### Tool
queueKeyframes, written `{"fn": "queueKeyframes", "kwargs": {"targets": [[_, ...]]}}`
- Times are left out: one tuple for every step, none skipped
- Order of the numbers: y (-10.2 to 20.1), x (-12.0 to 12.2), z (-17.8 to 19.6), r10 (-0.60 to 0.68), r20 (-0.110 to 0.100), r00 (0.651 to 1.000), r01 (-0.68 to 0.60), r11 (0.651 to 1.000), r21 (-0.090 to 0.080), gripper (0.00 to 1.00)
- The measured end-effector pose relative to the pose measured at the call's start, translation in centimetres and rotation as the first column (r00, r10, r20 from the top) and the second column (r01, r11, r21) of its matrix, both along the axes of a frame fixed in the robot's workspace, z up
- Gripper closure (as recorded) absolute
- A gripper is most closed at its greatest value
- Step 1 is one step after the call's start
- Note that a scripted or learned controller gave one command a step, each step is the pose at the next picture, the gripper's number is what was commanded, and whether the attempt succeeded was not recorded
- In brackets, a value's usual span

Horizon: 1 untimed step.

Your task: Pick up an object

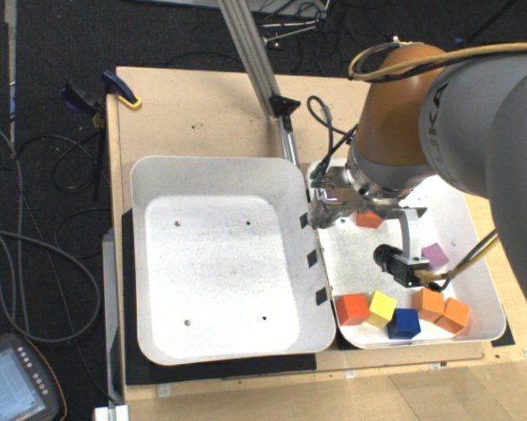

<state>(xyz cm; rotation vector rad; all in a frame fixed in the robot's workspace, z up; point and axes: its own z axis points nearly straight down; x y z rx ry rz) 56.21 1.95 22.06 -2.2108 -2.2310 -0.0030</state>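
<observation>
My gripper [335, 202] hangs over the upper left part of the right bin [487, 305], close to the wall between the two bins. The grey arm and its orange band cover the bin's far end. A small red-orange block [368, 221] lies just right of the gripper, partly hidden by the wrist. A purple block [435, 255] sits further right. Along the near edge lie an orange block [352, 308], a yellow block [382, 308], a blue block [404, 324] and two more orange blocks [431, 302] [456, 316]. I see nothing held in the gripper.
The left bin [149, 235] stands beside the right one on the wooden bench [202, 112]. A metal pole [250, 46] slants in from the top towards the bins' shared far corner. A blue and yellow clamp [118, 90] lies at the bench's far left corner.
</observation>
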Motion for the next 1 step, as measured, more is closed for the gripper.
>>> {"fn": "queueKeyframes", "kwargs": {"targets": [[5.41,0.92,-0.42,0.000,0.000,1.000,0.000,1.000,0.000,1.00]]}}
